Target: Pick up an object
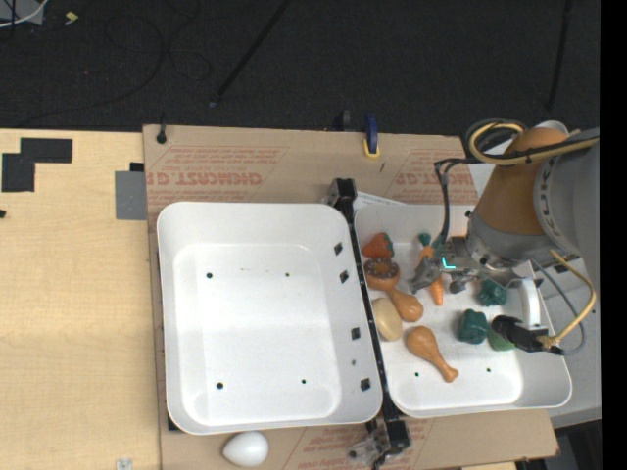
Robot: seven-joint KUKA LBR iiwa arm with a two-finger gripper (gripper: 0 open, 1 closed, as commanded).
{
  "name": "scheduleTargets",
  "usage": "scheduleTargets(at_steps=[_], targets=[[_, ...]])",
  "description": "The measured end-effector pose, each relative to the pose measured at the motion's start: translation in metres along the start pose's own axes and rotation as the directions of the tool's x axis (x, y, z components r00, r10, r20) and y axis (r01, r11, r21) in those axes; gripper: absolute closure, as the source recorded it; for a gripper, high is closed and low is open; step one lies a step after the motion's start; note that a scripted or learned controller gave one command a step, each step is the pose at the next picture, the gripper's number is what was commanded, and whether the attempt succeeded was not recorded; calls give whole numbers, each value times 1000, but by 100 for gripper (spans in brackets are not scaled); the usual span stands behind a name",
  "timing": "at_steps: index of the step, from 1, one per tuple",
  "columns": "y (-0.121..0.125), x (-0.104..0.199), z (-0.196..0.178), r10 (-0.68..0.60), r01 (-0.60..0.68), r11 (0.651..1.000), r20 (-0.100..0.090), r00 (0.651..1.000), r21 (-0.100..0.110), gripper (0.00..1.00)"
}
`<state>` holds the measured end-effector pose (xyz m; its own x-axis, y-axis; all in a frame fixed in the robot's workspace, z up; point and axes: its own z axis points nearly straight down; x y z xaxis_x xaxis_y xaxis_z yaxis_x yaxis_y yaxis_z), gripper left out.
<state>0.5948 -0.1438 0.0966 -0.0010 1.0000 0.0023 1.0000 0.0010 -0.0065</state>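
Glossy white right bin (490, 385) holds smooth toy foods — pincer (443, 267) low among them, grip unclear.

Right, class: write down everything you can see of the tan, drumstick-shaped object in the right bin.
The tan drumstick-shaped object looks like smooth, glossy plastic: a rounded bulb at its upper left narrowing to a thin stem that points to the lower right. It lies flat on the floor of the right bin, near the bin's middle. Its bulb sits close beside a pale cream piece; whether they touch cannot be told.
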Motion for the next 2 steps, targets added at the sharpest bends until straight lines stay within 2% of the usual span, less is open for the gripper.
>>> scheduleTargets(at_steps=[1, 2], targets=[[28, 22, 2, 13, -13, 1000, 21, 1000, -9, 0], [29, 28, -7, 8, -8, 1000, 12, 1000, -6, 100]])
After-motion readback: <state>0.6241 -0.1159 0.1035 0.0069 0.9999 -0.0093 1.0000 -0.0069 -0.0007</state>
